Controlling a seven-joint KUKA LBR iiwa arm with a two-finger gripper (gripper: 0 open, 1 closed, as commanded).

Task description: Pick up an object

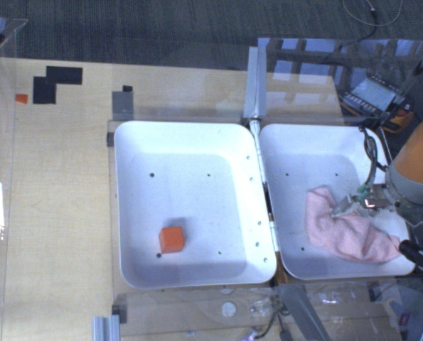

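A pink cloth (347,229) lies crumpled in the right bin (303,155), towards its near right corner. My gripper (355,202) comes in from the right and sits low over the cloth's upper edge, touching or almost touching the fabric. Behind it are the grey wrist and the orange band (419,155) of the arm. A small orange cube (172,239) rests on the floor of the left bin (183,155), near its front left corner, far from the gripper.
The two white bins meet at a raised shared rim (263,190). A metal frame and a device with cables (375,94) stand behind the right bin. Black and orange markers (51,84) lie on the wooden bench at the far left.
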